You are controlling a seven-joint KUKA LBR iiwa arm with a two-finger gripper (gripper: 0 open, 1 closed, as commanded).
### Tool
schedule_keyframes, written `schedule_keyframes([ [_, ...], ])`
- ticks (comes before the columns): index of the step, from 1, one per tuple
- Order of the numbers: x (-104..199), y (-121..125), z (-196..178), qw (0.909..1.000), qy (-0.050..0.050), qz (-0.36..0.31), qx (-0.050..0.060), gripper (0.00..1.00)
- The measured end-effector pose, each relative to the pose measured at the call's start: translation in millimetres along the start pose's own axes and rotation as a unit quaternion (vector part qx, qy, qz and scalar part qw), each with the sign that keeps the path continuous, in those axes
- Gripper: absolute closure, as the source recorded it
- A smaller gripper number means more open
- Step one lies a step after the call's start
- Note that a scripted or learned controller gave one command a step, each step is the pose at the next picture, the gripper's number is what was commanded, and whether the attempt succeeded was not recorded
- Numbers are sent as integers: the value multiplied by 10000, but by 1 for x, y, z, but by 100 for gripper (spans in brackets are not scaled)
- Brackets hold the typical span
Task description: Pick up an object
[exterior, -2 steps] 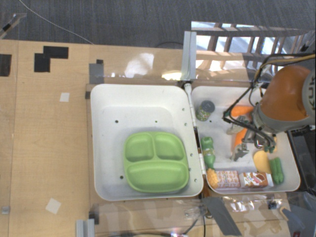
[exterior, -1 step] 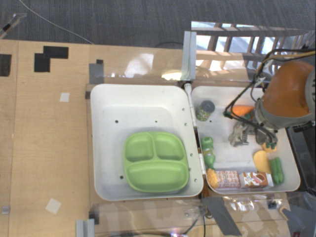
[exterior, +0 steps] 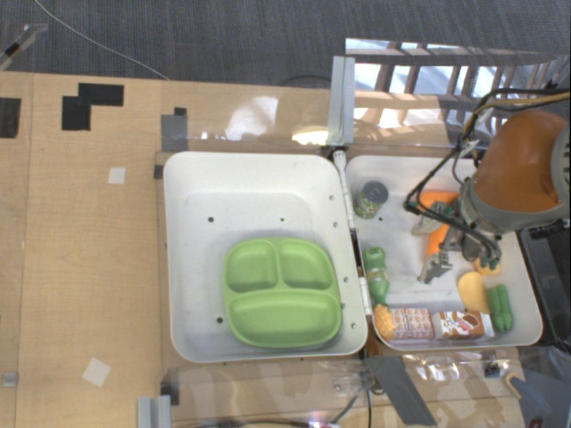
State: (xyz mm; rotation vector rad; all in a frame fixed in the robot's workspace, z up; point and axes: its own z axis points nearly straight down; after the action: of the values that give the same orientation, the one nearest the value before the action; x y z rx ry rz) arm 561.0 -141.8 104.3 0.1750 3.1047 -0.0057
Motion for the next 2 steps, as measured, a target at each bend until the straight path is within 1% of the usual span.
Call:
schedule_keyframes([
  [1,-11,14,15,9981,94,614,-3,0],
  [2,-91,38,19,9862,122,1652,6,0],
])
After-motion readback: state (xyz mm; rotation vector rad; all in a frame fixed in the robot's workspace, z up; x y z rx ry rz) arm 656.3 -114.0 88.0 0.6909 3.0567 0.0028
